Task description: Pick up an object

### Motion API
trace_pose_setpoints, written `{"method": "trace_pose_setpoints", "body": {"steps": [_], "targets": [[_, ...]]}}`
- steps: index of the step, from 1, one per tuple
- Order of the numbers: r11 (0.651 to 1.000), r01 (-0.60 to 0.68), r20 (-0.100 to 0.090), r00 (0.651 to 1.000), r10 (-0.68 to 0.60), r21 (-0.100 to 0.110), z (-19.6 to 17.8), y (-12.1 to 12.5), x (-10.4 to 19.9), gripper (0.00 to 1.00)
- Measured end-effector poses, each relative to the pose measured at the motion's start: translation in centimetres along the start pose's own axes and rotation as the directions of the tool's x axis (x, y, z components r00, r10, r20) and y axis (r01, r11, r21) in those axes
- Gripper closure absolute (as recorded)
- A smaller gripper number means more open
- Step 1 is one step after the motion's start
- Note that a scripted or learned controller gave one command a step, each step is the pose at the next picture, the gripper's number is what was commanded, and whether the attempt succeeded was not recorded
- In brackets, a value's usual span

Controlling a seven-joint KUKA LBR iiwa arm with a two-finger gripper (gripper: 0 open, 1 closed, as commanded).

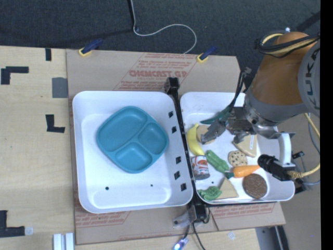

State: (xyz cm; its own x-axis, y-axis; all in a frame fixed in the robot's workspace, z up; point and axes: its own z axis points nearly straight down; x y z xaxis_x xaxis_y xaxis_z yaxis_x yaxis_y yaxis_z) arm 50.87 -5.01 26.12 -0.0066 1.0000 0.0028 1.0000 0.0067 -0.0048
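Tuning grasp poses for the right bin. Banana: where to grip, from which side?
Grip the banana across its narrow width at mid-length, coming from above. It lies flat along the right bin's left wall, curved, long axis roughly up-down in view. The tin sits just below it, so mid-body probably gives the gripper most room.

Arm cut off at the view's right edge, so I can't see its base | wrist covers the right bin's far right corner | can label too small to read | gripper fingers blurred, gap unreadable | brown disc unidentifiable.
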Motion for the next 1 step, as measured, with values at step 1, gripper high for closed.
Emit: {"method": "trace_pose_setpoints", "body": {"steps": [1], "targets": [[1.000, 0.000, 0.001, 1.000, 0.000, -0.001, -0.85, -2.63, 4.32, 0.00]]}}
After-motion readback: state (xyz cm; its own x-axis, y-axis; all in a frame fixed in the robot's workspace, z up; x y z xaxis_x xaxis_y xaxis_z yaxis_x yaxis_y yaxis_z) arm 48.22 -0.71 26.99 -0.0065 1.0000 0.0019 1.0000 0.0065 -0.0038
